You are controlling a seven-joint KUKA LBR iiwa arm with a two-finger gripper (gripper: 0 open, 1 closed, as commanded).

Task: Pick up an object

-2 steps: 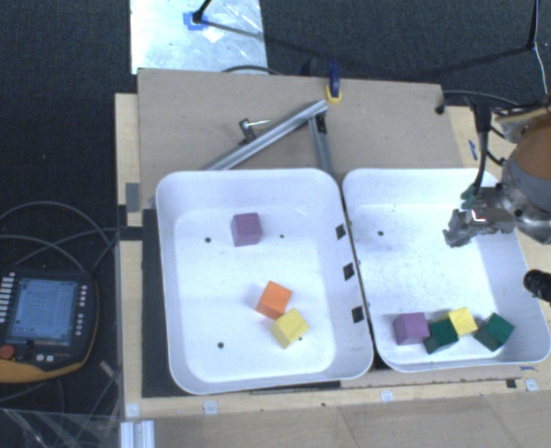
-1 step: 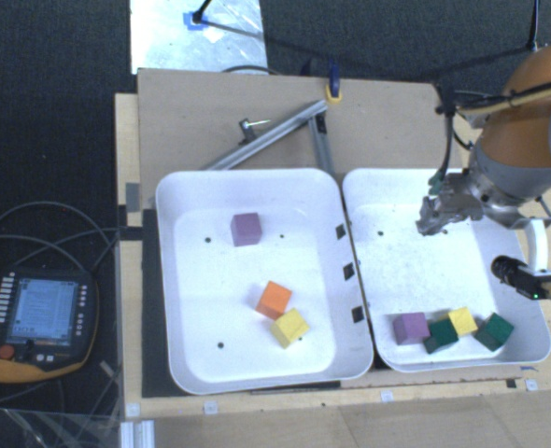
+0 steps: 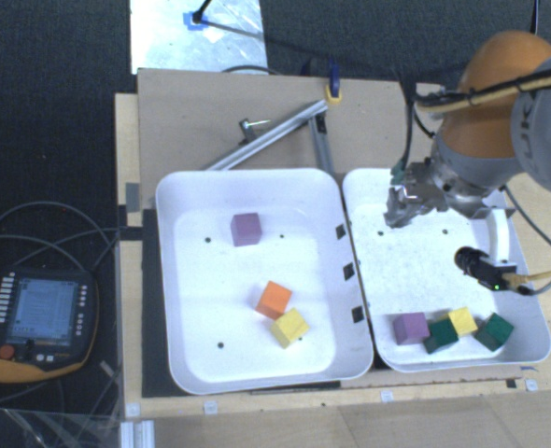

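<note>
Hovering over the right bin's [image 3: 369, 194] upper-left part, your gripper [image 3: 404, 209] sits near the rim by the divide; you cannot tell from this view how it is set.

You have open floor across the middle of the right bin. Four blocks crowd its lower edge: a purple block [image 3: 410, 327], a dark green block [image 3: 440, 335], a yellow block [image 3: 462, 320] and another green block [image 3: 495, 330]. Your left bin [image 3: 177, 194] carries three, well spread: a purple cube [image 3: 246, 229], an orange cube [image 3: 274, 299] and a yellow cube [image 3: 289, 328], the last two touching.
</note>
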